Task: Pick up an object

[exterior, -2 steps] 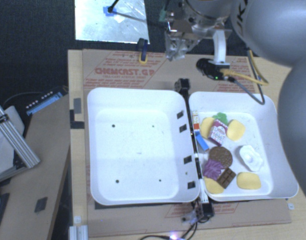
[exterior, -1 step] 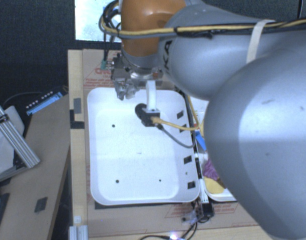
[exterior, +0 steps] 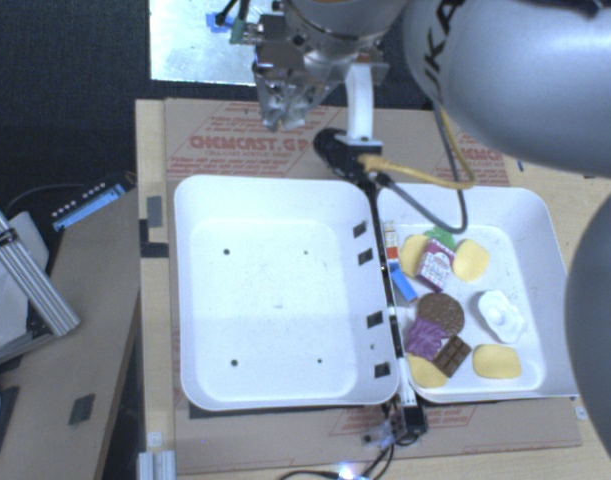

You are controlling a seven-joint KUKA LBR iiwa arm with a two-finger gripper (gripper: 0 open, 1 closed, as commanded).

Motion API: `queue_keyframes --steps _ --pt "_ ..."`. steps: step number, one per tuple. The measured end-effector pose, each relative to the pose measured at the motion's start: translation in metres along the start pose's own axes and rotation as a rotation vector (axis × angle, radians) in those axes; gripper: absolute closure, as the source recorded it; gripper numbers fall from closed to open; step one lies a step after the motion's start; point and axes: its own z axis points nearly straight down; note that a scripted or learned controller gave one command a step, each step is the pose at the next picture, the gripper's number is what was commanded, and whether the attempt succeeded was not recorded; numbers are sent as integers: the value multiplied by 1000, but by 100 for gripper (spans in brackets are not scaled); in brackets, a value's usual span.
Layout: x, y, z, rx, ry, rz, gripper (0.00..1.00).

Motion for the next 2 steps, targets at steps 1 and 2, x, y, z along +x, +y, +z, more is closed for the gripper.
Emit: queue_keyframes --steps 1,2 --pt "-3 17 -108 0 -2 0 100" --pt "-57 61 -63 16 -9 11 100"
